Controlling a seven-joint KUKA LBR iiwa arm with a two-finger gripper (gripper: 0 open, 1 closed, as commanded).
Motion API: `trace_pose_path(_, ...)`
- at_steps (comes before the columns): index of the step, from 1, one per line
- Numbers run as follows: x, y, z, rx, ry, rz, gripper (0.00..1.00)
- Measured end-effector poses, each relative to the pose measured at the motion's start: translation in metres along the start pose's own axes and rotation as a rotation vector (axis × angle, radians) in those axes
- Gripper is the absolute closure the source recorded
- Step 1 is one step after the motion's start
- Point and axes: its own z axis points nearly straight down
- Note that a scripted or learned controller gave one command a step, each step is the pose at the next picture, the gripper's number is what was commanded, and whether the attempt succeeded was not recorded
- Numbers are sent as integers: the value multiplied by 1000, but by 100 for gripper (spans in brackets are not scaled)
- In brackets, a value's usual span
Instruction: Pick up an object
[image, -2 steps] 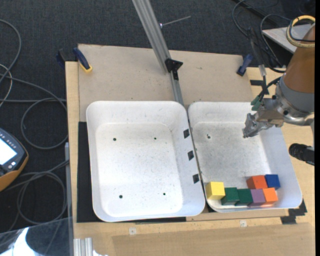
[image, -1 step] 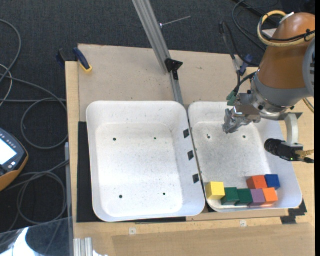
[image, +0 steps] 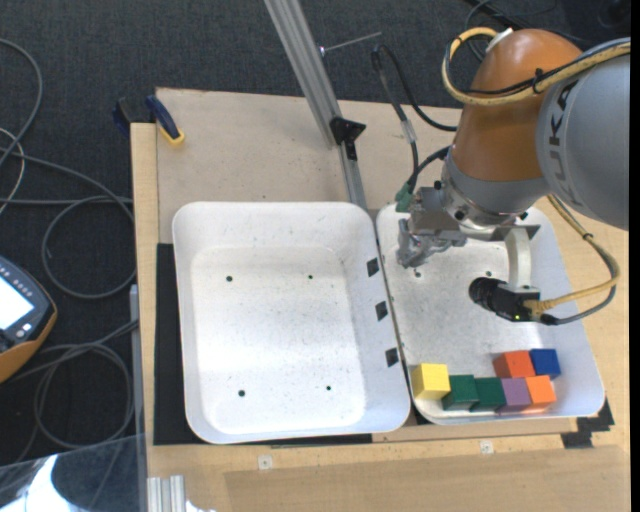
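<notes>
We see 2 shallow white bins side by side on the tabletop; the left bin has a speckled floor with a few small dark dots, and the right bin holds the blocks. The arm reaches in from the right, grey with an orange band above the wrist, and its pincer hangs over the upper left part of the right bin, close to the wall the 2 bins share; we cannot tell from this angle how the pincer is set, and we see no block at its tip.

The blocks lie together along the near edge of the right bin, well apart from the pincer; a yellow block sits at the left end, then a dark green block and another green block just beside it; a purple block and an orange block follow to the right; behind these lie a red block and a blue block, touching each other. A black cylindrical part with a yellow cable hangs over the middle of the right bin, below the wrist.

A slanted metal bar crosses the tabletop above the bins; a blue and yellow tool lies at the far left corner of the tabletop.
</notes>
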Motion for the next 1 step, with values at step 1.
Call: trace_pose_path(1,46,5,22,1,-1,1,100)
